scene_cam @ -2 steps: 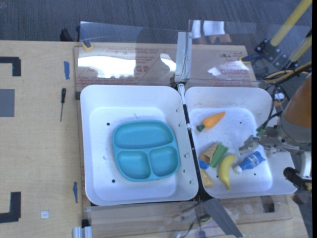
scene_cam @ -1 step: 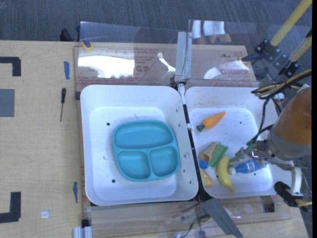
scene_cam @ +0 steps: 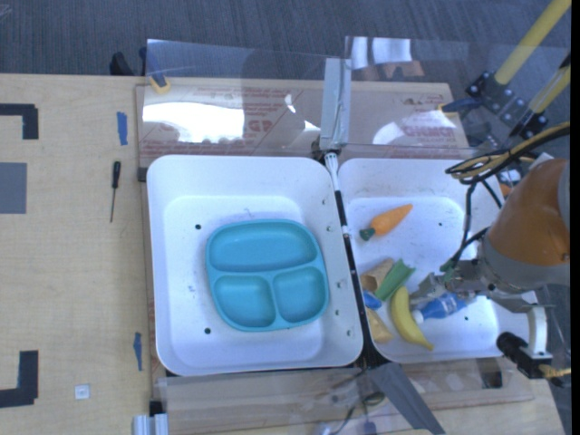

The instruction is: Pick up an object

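A: What lies closest to the bench's front edge?

B: In the right bin (scene_cam: pixel 471 338), a yellow banana (scene_cam: pixel 407 319) near the front wall. Just beside it, toward the arm, lies a blue item (scene_cam: pixel 444 308) I can't identify. The gripper (scene_cam: pixel 433 290) is right above that spot, low in the bin. I cannot tell what state the gripper is in, or whether it holds anything.

A: And a little farther back?

B: A green piece (scene_cam: pixel 395 279) leans against a tan one (scene_cam: pixel 378 274), touching the banana's upper end. The left bin (scene_cam: pixel 172 270) holds a light-blue divided plate (scene_cam: pixel 266 273) with three compartments, lying flat at its middle.

A: Farthest away?

B: A toy carrot (scene_cam: pixel 388 221), orange with a green top, lies alone toward the back of the right bin, well apart from the cluster. Behind both bins stands a clear panel (scene_cam: pixel 236 98).
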You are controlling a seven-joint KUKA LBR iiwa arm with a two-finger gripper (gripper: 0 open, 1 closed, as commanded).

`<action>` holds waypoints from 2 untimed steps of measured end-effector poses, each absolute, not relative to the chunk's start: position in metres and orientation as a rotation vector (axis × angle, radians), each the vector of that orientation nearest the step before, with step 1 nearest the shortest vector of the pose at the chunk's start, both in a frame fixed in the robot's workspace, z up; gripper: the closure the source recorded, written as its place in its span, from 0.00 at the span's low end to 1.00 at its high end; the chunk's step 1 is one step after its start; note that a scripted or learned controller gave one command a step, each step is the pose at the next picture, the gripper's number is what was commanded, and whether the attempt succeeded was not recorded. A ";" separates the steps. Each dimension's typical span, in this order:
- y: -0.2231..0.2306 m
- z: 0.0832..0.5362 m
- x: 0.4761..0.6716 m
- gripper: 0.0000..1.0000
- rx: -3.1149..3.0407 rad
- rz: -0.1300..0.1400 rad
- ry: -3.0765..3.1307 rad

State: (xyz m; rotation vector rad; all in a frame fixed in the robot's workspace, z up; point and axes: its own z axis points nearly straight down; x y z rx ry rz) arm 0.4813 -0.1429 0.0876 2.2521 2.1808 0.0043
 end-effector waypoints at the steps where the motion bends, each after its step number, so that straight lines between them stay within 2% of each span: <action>1: -0.144 0.098 0.482 1.00 2.251 0.006 2.176; 2: -0.084 0.188 0.482 1.00 2.251 0.011 2.185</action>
